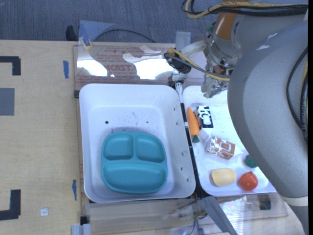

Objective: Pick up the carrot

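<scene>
The arm (274, 106) fills the right side of the view, its grey bulk covering much of the right bin (215, 190) and its orange band at the top edge. The 2 white bins sit side by side, the left bin (93, 102) fully in view. In the left bin lies a teal tray (133, 161) with 3 compartments (2 small ones above 1 long one), toward the near edge. The gripper (211, 88) hangs over the far end of the right bin, near the divide between the bins; how far it is spread I cannot tell from this angle. The carrot (193, 122) lies in the right bin, along its left wall, below the gripper and apart from it, its green end pointing toward the near side. Just beside it is a black-and-white tag (205, 116). Further toward the near side lie a brown-and-white packet (219, 147), a yellow item (222, 176) and a tomato (248, 180)
</scene>
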Controlling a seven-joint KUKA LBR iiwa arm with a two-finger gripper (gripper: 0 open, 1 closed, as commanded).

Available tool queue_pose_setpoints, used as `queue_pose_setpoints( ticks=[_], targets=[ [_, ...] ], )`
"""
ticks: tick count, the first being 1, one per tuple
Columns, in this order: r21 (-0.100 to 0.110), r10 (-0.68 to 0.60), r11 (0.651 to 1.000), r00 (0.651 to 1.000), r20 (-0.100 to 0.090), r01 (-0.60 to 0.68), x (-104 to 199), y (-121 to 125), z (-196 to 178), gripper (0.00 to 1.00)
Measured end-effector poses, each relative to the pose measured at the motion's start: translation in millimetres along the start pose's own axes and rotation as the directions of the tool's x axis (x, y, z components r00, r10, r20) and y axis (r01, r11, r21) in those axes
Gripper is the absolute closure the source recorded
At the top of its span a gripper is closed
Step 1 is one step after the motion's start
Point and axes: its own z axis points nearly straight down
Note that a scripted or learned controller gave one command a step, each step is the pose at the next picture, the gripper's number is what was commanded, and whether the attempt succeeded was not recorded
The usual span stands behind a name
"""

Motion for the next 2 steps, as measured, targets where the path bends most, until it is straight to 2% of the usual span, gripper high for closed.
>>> queue_pose_setpoints(
  ticks=[1,2],
  targets=[
    [0.003,-0.051,0.999,0.999,0.015,0.051,-54.6,82.4,67.8,1.0],
    [0.005,-0.233,0.972,0.972,0.007,0.233,-90.6,71.3,42.5,1.0]
  ],
)
